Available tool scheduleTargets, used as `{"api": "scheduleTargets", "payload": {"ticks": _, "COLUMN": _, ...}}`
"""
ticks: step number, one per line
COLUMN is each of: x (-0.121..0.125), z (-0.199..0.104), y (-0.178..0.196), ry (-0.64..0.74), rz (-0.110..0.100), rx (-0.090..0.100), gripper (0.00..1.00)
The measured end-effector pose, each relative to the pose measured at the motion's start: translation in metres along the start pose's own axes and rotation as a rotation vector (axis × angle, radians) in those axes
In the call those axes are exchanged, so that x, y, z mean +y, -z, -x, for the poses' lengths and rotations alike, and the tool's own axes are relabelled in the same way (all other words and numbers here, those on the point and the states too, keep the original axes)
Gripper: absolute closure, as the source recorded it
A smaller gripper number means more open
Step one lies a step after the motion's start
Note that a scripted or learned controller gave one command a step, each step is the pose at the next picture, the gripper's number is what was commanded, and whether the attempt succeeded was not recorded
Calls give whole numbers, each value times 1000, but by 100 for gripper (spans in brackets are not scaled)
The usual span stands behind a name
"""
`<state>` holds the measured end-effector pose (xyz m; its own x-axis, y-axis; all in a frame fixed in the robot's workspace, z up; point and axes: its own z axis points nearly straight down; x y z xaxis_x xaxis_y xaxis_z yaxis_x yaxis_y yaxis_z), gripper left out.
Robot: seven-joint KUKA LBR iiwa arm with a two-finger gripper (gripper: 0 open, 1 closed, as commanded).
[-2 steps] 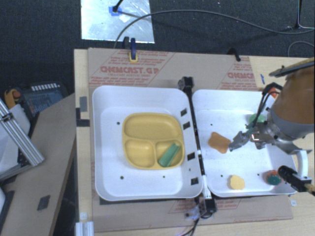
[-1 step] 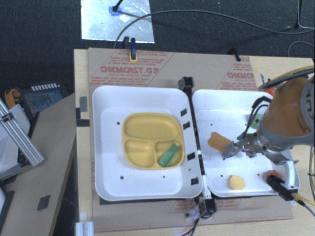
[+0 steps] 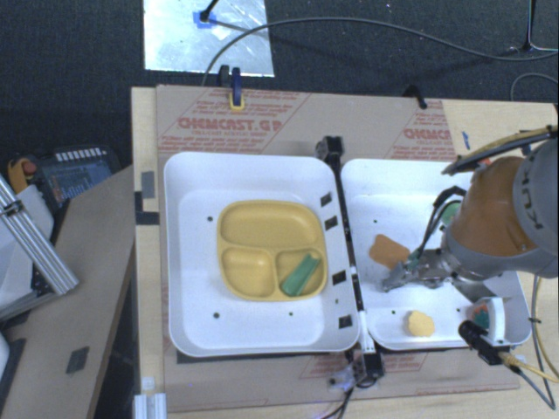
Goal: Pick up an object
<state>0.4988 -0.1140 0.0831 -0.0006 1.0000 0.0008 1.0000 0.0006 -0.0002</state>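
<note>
The broad tan desk (image 3: 113, 234) carries two shallow white plastic bins set side by side, with a sheet of printed brown cardboard (image 3: 262, 116) showing beyond them. The left white bin (image 3: 188, 260) holds a yellow plastic divided tray (image 3: 253, 230) near its middle, and in the tray's lower right compartment a small green oblong piece (image 3: 300, 274) lies at a slant. The right white bin (image 3: 384, 186) is where the grey robot arm with its orange band (image 3: 498, 212) comes in from the right, bulking over the bin's right half. Its metal jaws (image 3: 397, 276) sit low in that bin, pointing left, with their tips just below and beside an orange-brown rounded block (image 3: 388, 250); from where I stand I cannot tell whether the tips touch the block, and I cannot tell whether the jaws are spread or closed, since they blur into one grey shape. Nothing is visibly held between them. Nearer the front wall of the same bin, well apart from the block, rests a small pale yellow rounded lump (image 3: 420, 324). Between the two bins runs a dark strip with black clips (image 3: 336, 225). At the far left, off the desk, a silver aluminium rail (image 3: 35, 238) leans at an angle.
</note>
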Motion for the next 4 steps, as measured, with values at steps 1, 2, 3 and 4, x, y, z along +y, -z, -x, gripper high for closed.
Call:
{"api": "scheduleTargets", "payload": {"ticks": 1, "x": 1, "z": 0, "y": 12, "ry": 0, "rz": 2, "rx": 0, "gripper": 100}}
{"api": "scheduleTargets", "payload": {"ticks": 2, "x": 1, "z": 7, "y": 56, "ry": 0, "rz": 4, "rx": -2, "gripper": 100}}
{"api": "scheduleTargets", "payload": {"ticks": 3, "x": -1, "z": 14, "y": 116, "ry": 2, "rz": 8, "rx": -3, "gripper": 100}}
{"api": "scheduleTargets", "payload": {"ticks": 4, "x": 0, "z": 15, "y": 124, "ry": 2, "rz": 3, "rx": -1, "gripper": 100}}
